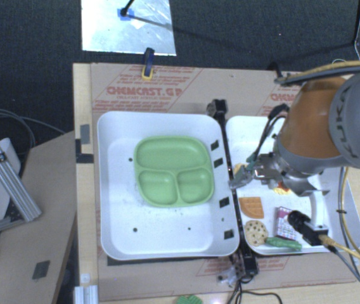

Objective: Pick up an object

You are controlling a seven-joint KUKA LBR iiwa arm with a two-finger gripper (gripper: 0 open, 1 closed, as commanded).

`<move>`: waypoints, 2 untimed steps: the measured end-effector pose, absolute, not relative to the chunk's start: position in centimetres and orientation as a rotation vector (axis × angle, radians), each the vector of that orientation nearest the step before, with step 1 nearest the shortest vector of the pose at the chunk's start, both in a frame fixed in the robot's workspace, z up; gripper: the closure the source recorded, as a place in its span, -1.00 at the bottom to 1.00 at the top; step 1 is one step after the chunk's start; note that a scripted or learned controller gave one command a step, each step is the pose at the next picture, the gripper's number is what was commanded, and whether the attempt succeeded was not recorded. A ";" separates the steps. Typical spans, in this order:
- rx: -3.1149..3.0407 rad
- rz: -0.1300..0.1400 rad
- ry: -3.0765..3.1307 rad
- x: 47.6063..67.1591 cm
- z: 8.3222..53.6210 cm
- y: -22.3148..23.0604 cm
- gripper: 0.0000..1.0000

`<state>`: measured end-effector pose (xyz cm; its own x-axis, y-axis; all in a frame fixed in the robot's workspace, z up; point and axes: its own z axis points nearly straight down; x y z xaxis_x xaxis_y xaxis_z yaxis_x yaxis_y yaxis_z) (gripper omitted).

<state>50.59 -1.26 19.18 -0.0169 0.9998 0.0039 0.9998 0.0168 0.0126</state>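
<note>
My gripper (239,177) hangs low over the left edge of the right bin (243,128), close to the divider between the two bins. Just below it in the view lies an orange square cracker (251,206). Further toward the front of that bin are a round speckled cookie (255,232), a green pod (284,242) and a pink packet (285,223). The arm's orange band (316,122) and grey wrist cover much of the right bin. I see nothing held in the gripper.
The left bin (113,189) holds a green three-compartment plate (172,171). Black clips (217,163) line the wall between the bins. A black fitting (307,228) on cables sits over the right bin's front corner. A shiny sheet (128,18) lies beyond the bench.
</note>
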 end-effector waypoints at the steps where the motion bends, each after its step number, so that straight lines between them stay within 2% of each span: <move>1: 2.220 0.001 2.219 51.6 18.4 -4.8 -1.00; 2: 2.225 -0.004 2.217 53.1 8.1 -10.2 -1.00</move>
<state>53.07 -10.17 8.09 0.0035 1.0000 -0.0022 1.0000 -0.0035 -0.0015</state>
